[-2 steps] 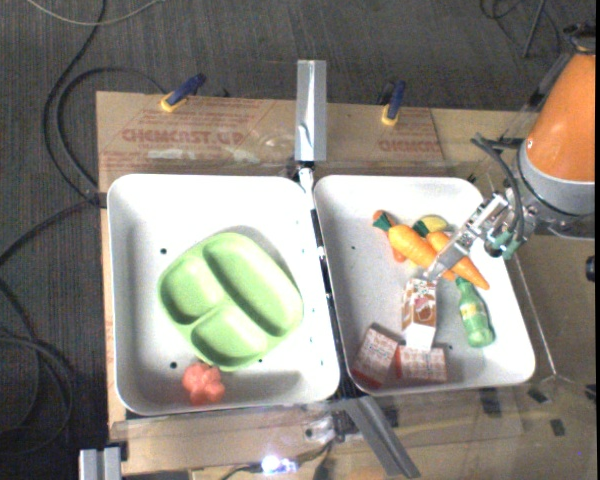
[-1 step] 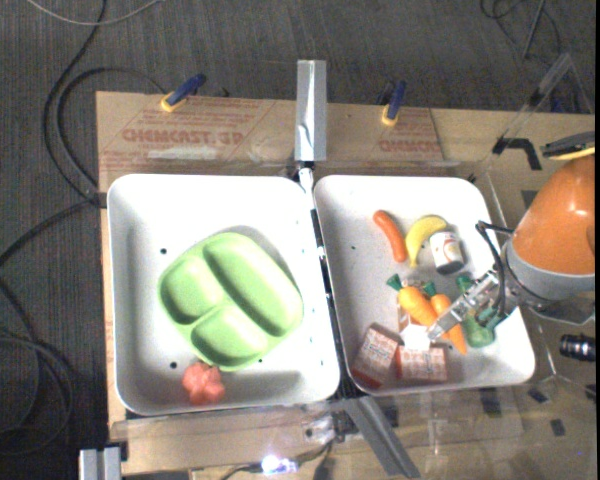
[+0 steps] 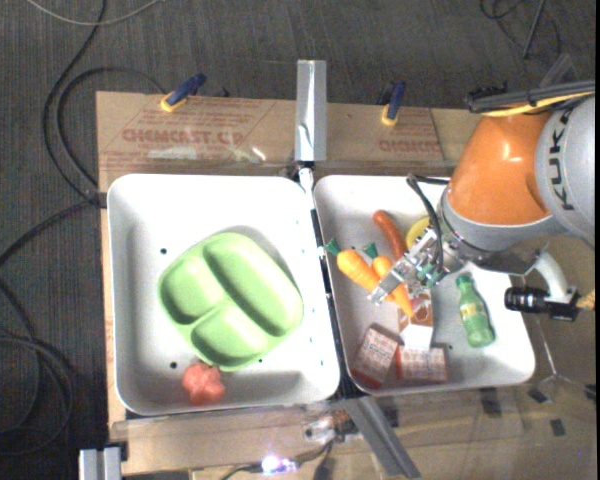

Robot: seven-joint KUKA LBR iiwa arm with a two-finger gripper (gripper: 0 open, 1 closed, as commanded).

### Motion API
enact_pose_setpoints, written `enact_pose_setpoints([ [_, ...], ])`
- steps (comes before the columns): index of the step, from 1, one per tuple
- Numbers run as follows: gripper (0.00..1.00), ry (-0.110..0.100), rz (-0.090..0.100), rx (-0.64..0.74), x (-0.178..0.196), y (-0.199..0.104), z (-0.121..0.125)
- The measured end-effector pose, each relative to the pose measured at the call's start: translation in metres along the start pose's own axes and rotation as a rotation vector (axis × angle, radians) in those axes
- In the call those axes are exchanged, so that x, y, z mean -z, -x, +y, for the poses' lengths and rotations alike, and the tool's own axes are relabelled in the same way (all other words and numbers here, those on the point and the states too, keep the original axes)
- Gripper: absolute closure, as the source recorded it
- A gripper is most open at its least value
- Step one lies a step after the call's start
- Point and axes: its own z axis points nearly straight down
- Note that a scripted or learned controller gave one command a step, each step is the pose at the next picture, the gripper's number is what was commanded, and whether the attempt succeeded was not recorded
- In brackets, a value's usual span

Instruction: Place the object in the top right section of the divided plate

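Camera view: two white bins sit side by side on the bench. The left bin [image 3: 130, 268] holds a green divided plate [image 3: 232, 298], lying tilted, its three sections bare. A small reddish object [image 3: 202, 382] lies just beside the plate's lower edge, on the bin floor.

The right bin [image 3: 510, 363] holds an orange carrot-like toy [image 3: 358, 266], a red sausage-shaped piece [image 3: 388, 230], a yellow item [image 3: 418, 232], a green bottle [image 3: 473, 311] and two reddish-brown packets [image 3: 400, 356].

The gripper [image 3: 400, 280] is low among the carrot and neighbouring toys. The view here is cluttered; I cannot tell whether it has closed on anything.
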Motion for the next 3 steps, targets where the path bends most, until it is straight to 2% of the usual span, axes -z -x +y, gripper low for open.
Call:
enact_pose_setpoints([
  [1,1.0,0.0,0.001,0.423,0.0,-0.06,-0.004],
  [2,1.0,0.001,-0.002,0.568,0.02,-0.111,0.044],
  [3,1.0,0.0,0.002,0.57,0.015,-0.143,0.071],
])
